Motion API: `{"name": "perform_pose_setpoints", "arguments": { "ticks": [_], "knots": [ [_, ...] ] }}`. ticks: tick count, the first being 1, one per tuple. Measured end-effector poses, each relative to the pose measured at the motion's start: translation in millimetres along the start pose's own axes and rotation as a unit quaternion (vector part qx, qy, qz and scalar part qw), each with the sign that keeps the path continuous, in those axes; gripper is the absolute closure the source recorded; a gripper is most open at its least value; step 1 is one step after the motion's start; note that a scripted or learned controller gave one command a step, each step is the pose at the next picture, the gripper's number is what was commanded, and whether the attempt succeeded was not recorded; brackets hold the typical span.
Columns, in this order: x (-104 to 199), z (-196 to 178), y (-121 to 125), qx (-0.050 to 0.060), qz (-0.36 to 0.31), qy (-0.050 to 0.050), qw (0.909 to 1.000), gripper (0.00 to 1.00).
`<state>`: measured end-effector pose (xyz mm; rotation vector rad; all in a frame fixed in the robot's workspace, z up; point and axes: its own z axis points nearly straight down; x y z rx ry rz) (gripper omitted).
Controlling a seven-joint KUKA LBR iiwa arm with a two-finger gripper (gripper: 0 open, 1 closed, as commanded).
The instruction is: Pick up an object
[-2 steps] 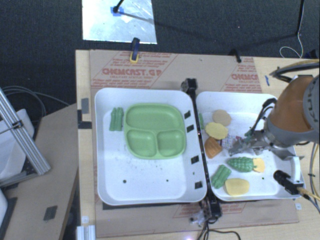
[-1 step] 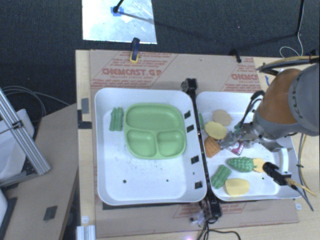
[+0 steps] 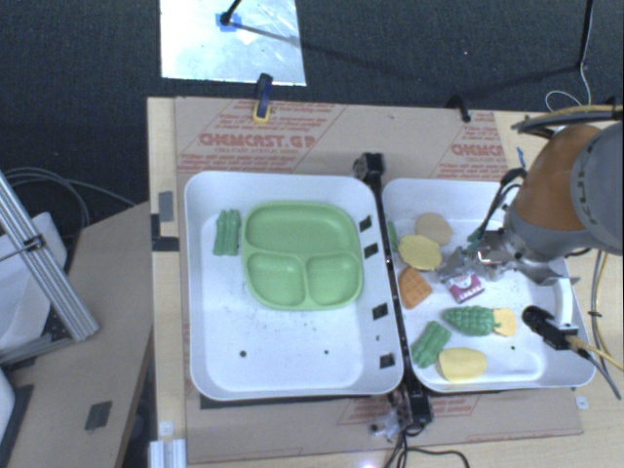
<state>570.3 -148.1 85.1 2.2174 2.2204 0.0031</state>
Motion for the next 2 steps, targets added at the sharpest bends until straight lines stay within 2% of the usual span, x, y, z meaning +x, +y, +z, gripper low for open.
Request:
{"name": "perform_pose_setpoints", "arguments": {
  "ticks": [1, 2],
  "knots": [
    [0.9, -10.6, 0.2, 0.0, -0.001, 0.0, 1.0, 1.0],
    [44.8, -106.3, 21.1, -0.004, -0.004, 0.001, 1.0, 1.0]
  ]
}}
